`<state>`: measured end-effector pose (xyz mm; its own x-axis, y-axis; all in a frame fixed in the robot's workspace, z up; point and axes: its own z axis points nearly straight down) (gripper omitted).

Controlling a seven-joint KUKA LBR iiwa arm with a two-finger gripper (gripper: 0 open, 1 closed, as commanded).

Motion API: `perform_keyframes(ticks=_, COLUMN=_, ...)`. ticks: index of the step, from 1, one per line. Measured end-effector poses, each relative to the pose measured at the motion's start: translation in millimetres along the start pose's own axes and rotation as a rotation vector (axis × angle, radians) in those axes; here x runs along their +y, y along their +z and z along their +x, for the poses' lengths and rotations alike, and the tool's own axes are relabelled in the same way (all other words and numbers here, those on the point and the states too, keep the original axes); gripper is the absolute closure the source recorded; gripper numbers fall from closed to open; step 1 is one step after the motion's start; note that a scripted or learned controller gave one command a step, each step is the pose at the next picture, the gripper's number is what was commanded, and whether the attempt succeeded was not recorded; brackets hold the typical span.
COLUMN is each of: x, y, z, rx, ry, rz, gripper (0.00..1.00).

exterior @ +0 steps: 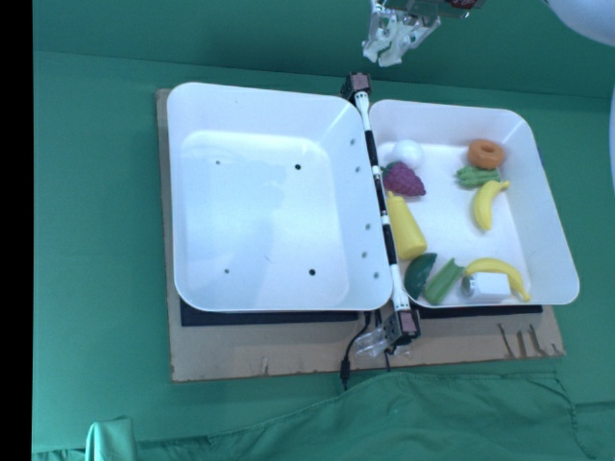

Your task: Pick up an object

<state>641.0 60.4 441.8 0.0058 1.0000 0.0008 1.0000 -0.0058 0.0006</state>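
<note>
- The end effector [391,44] is seen raised above the far edge of the table [96,161], just past the far end of the divider between the two bins. Nothing is gripped between its fingers; whether they are spread wide or narrow can't be made out tbh.
- So no object has been picked up yet, and pretty much the whole task is judged to be left: descend, grasp, lift.
- All candidates are found in the right bin [538,152]: purple grapes [405,179] and a white ball [405,152] near the far-left corner, an orange ring [486,153] by the far edge, bananas [487,204] further in.
- The left bin [259,209] isn't needed for now.
</note>
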Motion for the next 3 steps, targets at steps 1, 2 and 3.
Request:
perform_keyframes(ticks=1, x=61, y=28, z=-16, rx=-0.003, ry=-0.001, rz=-0.006, gripper=1.00)
perform_keyframes(ticks=2, x=59, y=100, z=-35, rx=-0.003, ry=-0.001, rz=0.004, gripper=1.00)
perform_keyframes(ticks=3, x=59, y=127, z=-7, rx=-0.002, ry=-0.005, rz=0.000, gripper=1.00)
